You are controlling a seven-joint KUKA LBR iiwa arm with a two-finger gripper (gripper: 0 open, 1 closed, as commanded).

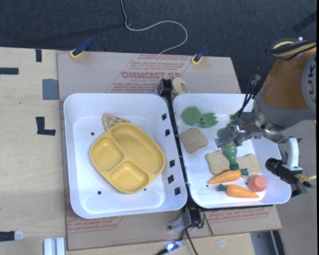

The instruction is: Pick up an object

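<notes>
Plainly the pick is not finished, since nothing is lifted clear of the bins and every toy food appears to lie on the floor of the right bin [271, 102]. The gripper [229, 142] is low over that bin's middle, directly above a green piece [230, 154] that sits on or against a slice of toast [219, 162]; I judge that green piece to be the thing aimed at, though the task names no particular object. Whether the claw is released or clenched I cannot tell, because its dark metal and the green piece run together from this high slant, so I will not say it holds anything. Near the target lie a second toast slice [193, 139], a green broccoli-like lump [196, 117], two carrots [226, 177] [241, 192] and a red piece [257, 183] toward the front rim. The left bin [74, 142] holds a yellow divided tray [127, 157] with a wedge of something tan [111, 121] peeking from behind it, well apart from the action. What is left, as I judge it, is a sure grip and a lift. The arm [287, 89] reaches in from the right, its orange band above the wrist, with the wrist bent down and leftward so the tool points into the bin
</notes>
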